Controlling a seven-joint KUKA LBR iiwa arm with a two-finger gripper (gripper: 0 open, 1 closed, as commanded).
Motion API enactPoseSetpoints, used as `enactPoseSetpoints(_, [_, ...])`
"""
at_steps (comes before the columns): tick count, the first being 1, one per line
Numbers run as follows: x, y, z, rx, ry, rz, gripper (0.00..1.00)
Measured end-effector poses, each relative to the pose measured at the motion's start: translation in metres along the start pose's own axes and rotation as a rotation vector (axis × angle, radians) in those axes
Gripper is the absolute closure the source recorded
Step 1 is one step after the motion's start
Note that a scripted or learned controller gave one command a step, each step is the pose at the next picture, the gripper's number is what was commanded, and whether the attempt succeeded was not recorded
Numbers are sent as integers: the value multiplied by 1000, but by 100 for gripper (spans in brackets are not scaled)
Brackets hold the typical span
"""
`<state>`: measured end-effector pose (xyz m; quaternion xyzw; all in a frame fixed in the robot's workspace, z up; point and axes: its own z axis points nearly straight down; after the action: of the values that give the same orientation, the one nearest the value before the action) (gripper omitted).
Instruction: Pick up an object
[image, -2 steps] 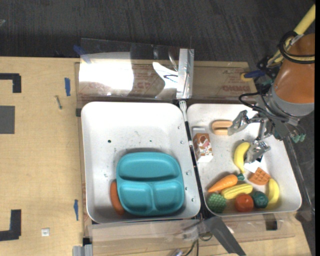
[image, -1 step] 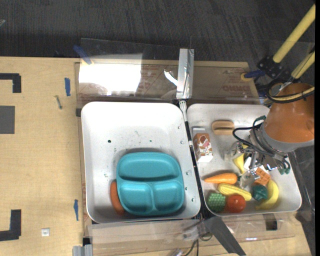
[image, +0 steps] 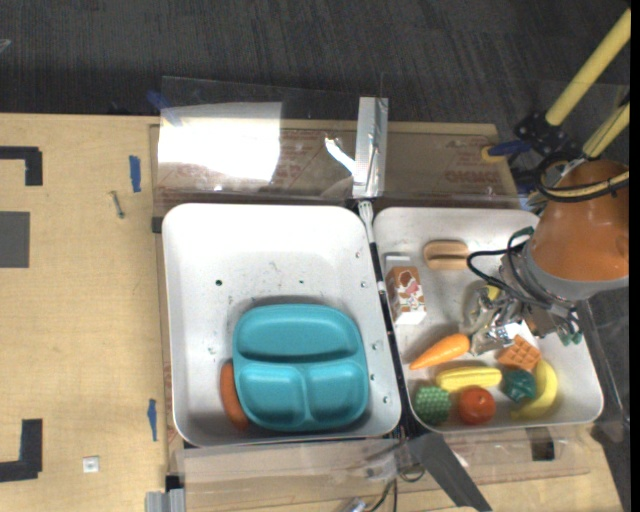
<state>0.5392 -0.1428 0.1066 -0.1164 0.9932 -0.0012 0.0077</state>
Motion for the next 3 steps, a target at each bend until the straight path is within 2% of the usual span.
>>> enactPoseSetpoints(1, [-36,54,-114,-1,0,-6,100])
enactPoseSetpoints(2, [10,115,-120,-5,12,96,100])
enactPoseSetpoints(3, [-45,106,-182,-2,5,213,100])
